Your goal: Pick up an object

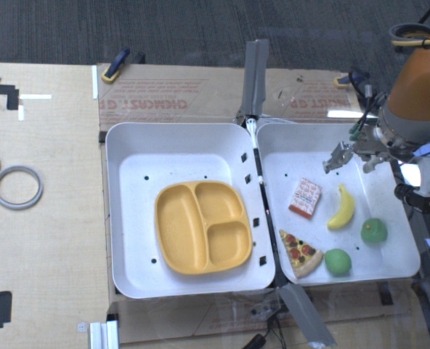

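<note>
- Gripper (pixel 354 159): metal fingers spread, pinching nothing, above the right bin (pixel 302 140).
- Curved, smooth banana (pixel 341 208) beside what looks like a flat printed packet (pixel 305 197).
- Glossy yellow divided plate (pixel 203 226) in the left bin (pixel 128 195).

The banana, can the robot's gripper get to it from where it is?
Probably yes. The gripper hangs open over the right bin, just above the banana. Nothing lies between them, and the snack packet and green ball sit apart from it.

Dark grey carpet floor (pixel 164 13), pale wooden bench top (pixel 48 253), cardboard sheet (pixel 171 93)
</note>
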You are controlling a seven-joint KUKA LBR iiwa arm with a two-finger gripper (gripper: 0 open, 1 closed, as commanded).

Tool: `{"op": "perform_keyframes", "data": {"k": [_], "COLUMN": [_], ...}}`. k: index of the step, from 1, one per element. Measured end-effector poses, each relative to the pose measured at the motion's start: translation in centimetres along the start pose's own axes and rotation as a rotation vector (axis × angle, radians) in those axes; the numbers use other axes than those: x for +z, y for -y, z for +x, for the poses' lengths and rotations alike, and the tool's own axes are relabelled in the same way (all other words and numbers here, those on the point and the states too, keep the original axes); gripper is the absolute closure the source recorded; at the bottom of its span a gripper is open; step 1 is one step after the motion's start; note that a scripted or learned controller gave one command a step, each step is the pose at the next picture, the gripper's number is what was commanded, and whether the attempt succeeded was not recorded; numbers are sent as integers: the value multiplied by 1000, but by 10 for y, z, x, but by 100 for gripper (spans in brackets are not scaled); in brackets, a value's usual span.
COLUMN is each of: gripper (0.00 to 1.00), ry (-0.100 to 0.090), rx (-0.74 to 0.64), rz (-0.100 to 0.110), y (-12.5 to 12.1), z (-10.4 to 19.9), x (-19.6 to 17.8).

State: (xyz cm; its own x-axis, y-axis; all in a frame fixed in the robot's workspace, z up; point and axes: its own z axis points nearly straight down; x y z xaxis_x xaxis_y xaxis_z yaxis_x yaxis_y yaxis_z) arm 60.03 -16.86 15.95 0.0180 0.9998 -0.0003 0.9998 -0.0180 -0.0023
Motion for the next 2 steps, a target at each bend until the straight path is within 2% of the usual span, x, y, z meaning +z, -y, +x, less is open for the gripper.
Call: {"op": "perform_keyframes", "data": {"k": [1,2], "gripper": [0,100], "ry": [-3,-2], "rx": [129,133], "rz": [1,1], "y": [41,41], "z": [-33,-34], "x": [69,59]}}
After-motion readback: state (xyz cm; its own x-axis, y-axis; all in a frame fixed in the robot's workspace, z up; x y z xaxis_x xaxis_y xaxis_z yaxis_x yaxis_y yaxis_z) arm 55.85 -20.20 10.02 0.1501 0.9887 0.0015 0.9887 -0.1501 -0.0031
